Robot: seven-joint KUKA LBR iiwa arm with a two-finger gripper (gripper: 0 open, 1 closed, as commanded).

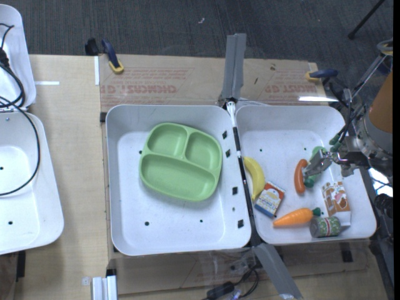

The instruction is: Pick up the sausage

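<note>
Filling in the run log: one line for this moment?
claw beside sausage | right bin | sausage lying in bin, not lifted | grip unclear

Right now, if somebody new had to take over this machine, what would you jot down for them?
Hand: low in the right bin, right beside the sausage; I cannot tell whether it has a grip.
Sausage: lying in the right bin, left of the hand, above the carrot.
Done: the arm has reached the sausage.
Left: get a sure grip and lift it.
</note>
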